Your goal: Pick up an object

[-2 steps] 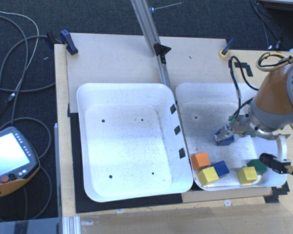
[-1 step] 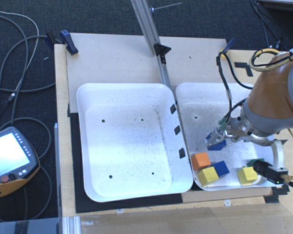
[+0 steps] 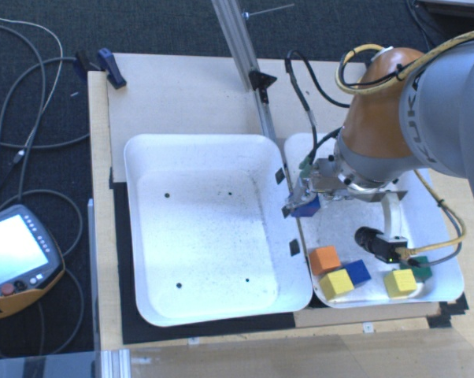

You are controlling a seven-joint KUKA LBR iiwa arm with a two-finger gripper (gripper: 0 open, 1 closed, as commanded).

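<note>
The gripper [image 3: 306, 199] sits at the left edge of the right bin [image 3: 442, 235], clenched on a blue block [image 3: 305, 207], so that's the pick. The orange block [image 3: 324, 259], two yellow blocks and other bits are bunched at the bin's near end, well clear of it.

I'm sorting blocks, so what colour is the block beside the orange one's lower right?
Yellow block, clearest in the camera view.

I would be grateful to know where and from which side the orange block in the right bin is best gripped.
Probably from straight above, closing on the orange block across its far and left faces' axis: the yellow block crowds its near-right corner, while its top lies flat and exposed.
</note>
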